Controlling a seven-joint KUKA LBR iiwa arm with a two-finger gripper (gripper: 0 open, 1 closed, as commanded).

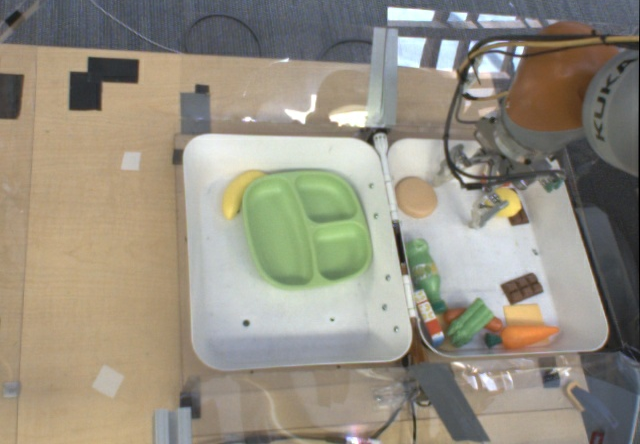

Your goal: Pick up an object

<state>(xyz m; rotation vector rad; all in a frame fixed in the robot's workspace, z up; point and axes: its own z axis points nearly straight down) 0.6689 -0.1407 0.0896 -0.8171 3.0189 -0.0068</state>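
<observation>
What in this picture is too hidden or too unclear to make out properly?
- End effector: the arm's own wrist hides whether it grips the yellow item beside it.
- Banana: its right part lies under the green plate.
- Toy food pile: pieces overlap in the right bin's near corner, so several are unidentifiable.

A green divided plate (305,227) lies in the left bin (215,332).
</observation>
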